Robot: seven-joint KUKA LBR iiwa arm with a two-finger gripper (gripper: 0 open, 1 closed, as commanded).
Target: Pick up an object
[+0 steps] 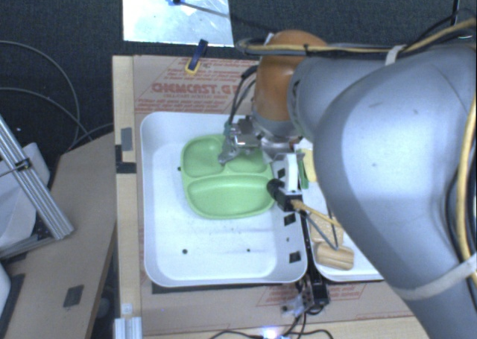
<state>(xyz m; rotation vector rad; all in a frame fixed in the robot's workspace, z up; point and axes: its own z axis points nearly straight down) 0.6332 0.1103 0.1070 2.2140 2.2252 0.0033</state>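
Note:
A pale green divided plate (223, 188) lies in the left white bin (165, 203), toward its right side. My gripper (229, 150) hangs over the plate's far rim, near the divider between its two small compartments, reaching in under the orange band of the arm. Its metal tips sit right at the plate's surface. Whether they are touching or gripping the rim is unclear from this angle. A wooden brush with a block-shaped head (333, 255) lies in the right bin, mostly hidden by the arm.
The big grey arm covers most of the right bin (350, 274). A yellow-and-blue clip (196, 58) lies on the cardboard behind the bins. A shiny sheet (175, 2) sits farther back. An aluminium frame (30, 188) stands at the left.

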